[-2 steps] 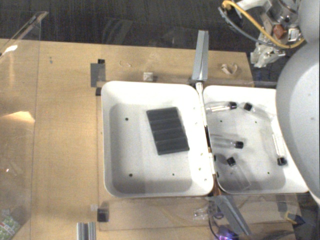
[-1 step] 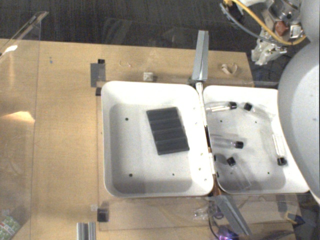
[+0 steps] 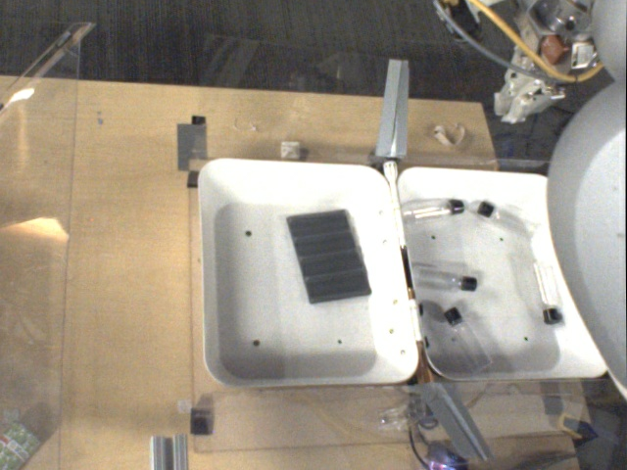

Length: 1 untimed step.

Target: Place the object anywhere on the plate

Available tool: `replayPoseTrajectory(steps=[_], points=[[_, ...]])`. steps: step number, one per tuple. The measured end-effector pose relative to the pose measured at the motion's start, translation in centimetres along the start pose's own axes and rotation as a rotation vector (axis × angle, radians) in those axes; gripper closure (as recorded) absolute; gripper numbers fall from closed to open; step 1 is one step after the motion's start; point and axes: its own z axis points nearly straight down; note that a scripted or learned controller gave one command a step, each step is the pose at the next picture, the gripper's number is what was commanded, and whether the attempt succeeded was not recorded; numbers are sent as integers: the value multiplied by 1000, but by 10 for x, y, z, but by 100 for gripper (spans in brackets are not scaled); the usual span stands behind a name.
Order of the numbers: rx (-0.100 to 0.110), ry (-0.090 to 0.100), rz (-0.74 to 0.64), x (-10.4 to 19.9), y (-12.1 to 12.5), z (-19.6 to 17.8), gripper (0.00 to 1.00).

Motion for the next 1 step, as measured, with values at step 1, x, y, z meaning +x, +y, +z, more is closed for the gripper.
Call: replayPoseTrajectory(steps=[1], points=[[2,-1,-6,1,-1,-9,100]])
